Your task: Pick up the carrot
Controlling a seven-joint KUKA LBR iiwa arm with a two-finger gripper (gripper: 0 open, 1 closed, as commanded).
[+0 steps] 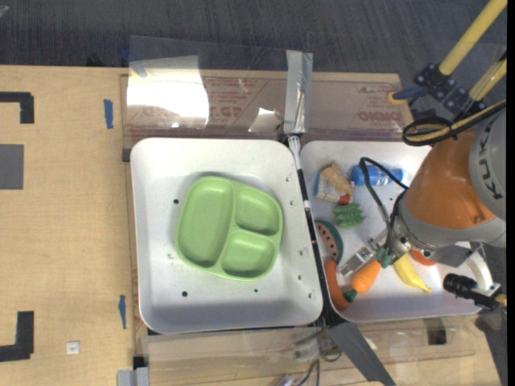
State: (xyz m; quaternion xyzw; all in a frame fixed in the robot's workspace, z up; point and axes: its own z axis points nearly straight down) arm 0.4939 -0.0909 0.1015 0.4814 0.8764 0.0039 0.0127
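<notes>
The carrot (366, 278) is a small orange toy with a green top, lying tilted near the front of the right bin (451, 305). Its green end points up and right, toward the gripper. My gripper (376, 254) hangs low over the bin just above and right of the carrot, right at its green top. The orange-banded wrist (447, 191) hides what lies behind it. Whether the gripper touches the carrot is not clear from this angle.
In the right bin lie a yellow banana (411, 273), a watermelon slice (328, 236), a green leafy toy (349, 214), a beige item (334, 183), a blue item (380, 175) and a red-orange piece (334, 286) by the left wall. A green divided plate (229, 227) sits in the left bin (153, 215).
</notes>
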